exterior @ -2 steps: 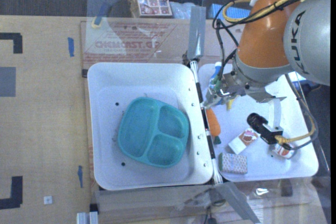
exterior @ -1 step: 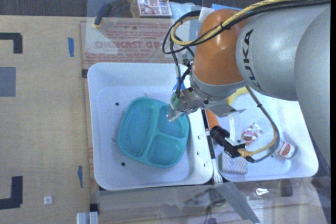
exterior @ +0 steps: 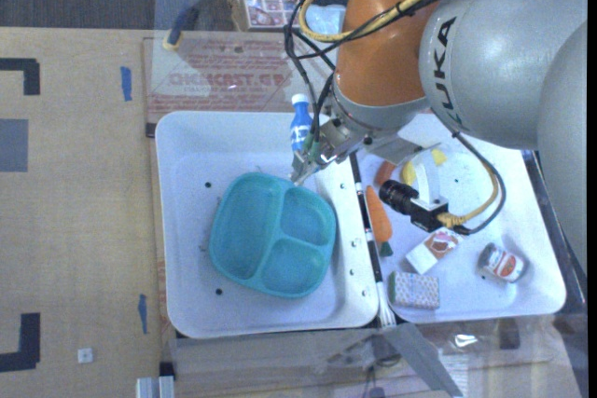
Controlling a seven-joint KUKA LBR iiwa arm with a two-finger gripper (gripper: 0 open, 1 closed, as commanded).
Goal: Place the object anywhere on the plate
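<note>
Main risk: landing short of the plate (exterior: 272, 236). Poised at the plate's upper right rim rather than over one of its hollows, so anything let go here could strike the raised edge and roll off onto the floor of the left bin (exterior: 182, 200). Could also tip toward the ridge between the two bins, just to the right. A second worry: no real grip at all. Cannot tell whether the pincer (exterior: 301, 165) is clenched or released, nor whether the small blue bottle (exterior: 299, 121) with the white cap is truly gripped or merely sits behind it. Seen close against the pincer, upright, over the back of the left bin and just beyond the plate's rim; not yet on the plate. If loosely caught, likely to slide out early. Safer, probably, to carry further left, over the middle of the plate, before letting go.

Reaching in from the right, the arm (exterior: 485, 42) crosses over the right bin (exterior: 466, 294), orange band (exterior: 382, 33) above the wrist, the pincer angled downward and leftward with its tip almost at the plate's edge. Below the wrist, in the right bin, a carrot (exterior: 377, 214) beside the ridge, well apart from the plate.
</note>
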